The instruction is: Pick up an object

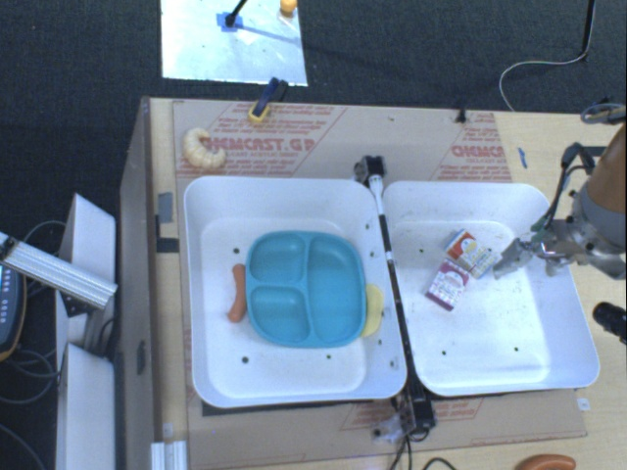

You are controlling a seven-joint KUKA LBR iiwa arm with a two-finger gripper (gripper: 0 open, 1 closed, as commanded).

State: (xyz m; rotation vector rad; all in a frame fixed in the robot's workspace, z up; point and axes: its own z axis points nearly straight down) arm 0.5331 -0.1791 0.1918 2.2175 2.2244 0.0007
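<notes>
The claw [516,258] hangs over the right bin [563,355], toward its 3 o'clock side; whether it is apart or together cannot be told. Just at its 9 o'clock lie two small cartons, one orange-white [469,253], one red-white [448,286]. In the left bin [211,360] sits a blue divided plate [304,289], with a sausage [237,293] at its 9 o'clock.

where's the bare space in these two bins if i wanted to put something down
Right bin: the front half, below the two small cartons, is bare floor. The gripper crowds its right side beside the cartons. Left bin: the blue tray takes the middle, with a sausage to its left and a yellow piece to its right; the far strip and front corners are free.
</notes>
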